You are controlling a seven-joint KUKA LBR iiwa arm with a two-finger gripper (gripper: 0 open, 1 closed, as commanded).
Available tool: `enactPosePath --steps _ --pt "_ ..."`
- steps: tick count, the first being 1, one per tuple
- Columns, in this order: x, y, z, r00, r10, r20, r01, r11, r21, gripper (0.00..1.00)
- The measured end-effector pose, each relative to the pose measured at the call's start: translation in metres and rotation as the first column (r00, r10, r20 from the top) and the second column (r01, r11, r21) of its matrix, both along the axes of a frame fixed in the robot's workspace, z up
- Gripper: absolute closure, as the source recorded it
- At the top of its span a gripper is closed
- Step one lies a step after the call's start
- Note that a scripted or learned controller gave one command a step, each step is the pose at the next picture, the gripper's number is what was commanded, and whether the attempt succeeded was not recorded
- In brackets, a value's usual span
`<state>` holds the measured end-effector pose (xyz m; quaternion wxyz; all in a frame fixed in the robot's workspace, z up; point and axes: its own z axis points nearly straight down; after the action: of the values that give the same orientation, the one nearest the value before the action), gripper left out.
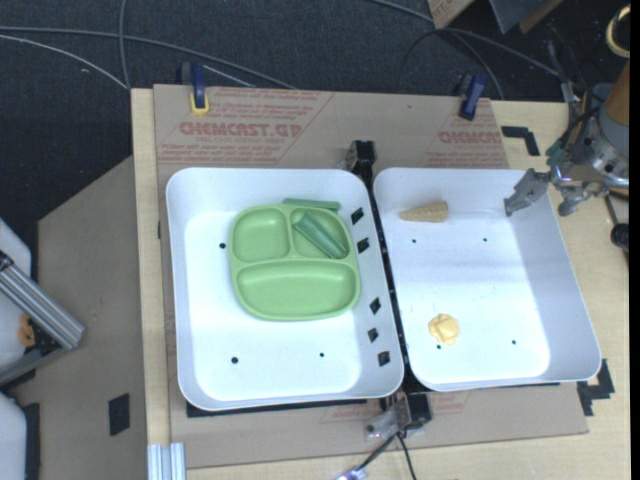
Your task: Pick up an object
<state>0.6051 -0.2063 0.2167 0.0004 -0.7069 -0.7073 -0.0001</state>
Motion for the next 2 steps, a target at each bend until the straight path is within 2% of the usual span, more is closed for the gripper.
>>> enactPosePath --steps 2 --pt "0.006 -0.009 -0.112 1.000 0.001 -0.005 -0.001 1.000 0.002 0.00"
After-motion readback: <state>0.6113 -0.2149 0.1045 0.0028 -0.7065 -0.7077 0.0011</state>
